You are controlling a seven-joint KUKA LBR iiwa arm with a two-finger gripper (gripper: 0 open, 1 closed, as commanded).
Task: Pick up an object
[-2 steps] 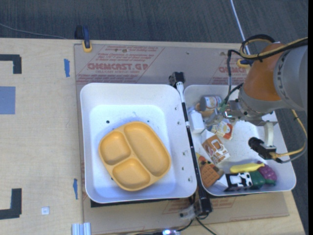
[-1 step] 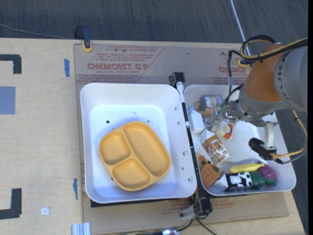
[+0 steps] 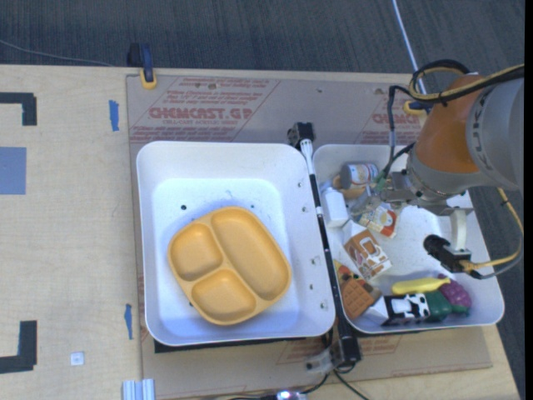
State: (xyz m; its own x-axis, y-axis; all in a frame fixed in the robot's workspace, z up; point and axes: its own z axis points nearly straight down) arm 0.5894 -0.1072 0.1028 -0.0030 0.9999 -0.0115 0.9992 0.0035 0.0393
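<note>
- Gripper [image 3: 385,192] is seen low in right bin [image 3: 487,311], far-left part, over clutter; jaw state can't be told.
- Likely target: small red/white packet [image 3: 381,221] just near of the tip, beside orange-brown carton [image 3: 368,254].
- Step should be done w/ a straight descent, centred on one item, neighbours avoided.
- Yellow divided plate [image 3: 229,263] sits in left bin [image 3: 158,223].

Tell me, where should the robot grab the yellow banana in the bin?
Probably across the middle of the banana, coming straight down from above. It lies flat and long, running left to right, so its narrow width should fit the tool. The black and white toy sits close on its near side, so the middle looks safest.
</note>
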